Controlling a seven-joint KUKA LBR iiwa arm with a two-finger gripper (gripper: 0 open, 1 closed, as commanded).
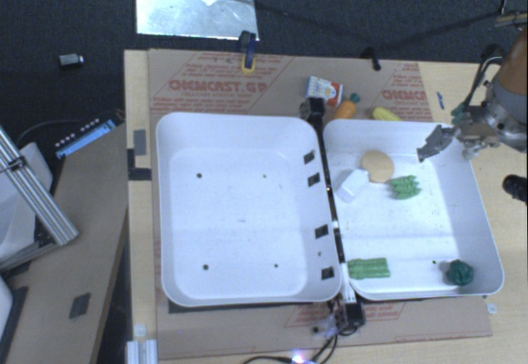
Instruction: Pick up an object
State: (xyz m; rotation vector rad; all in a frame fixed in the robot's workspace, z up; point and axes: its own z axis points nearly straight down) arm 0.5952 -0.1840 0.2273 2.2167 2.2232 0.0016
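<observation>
- Clutter sits all in the shallow white plastic right-hand bin [474,214], presumably so the arm coming in from three o'clock can reach every piece without crossing the divider; the matching white left-hand bin [239,127] shows me bare floor and a few dark specks.
- The grey two-finger gripper [436,142] hangs over the right bin's one o'clock corner, above the wall and touching none of the pieces; whether its fingers are spread or pressed together I cannot tell from here, and nothing shows between them.
- Nearest candidates lie at the bin's eleven o'clock area: a flat tan round disc [378,164], matte and biscuit-like, with a small white block [353,183] just beside it towards seven o'clock, pale enough to blur into the floor.
- A knobbly green lump [404,186], ridged like a toy vegetable, lies just beside the disc towards four o'clock; its bumps should offer grip, I'd guess.
- At six o'clock, against the front wall, rests a ribbed green rectangular bar [368,268]; at five o'clock, tucked into the corner, a dark teal rounded ball-like object [459,272], awkward to close on there.
- Behind the bins, on the brown cardboard sheet [396,86], lie a small orange piece [346,109] and a yellow piece [384,115].
</observation>
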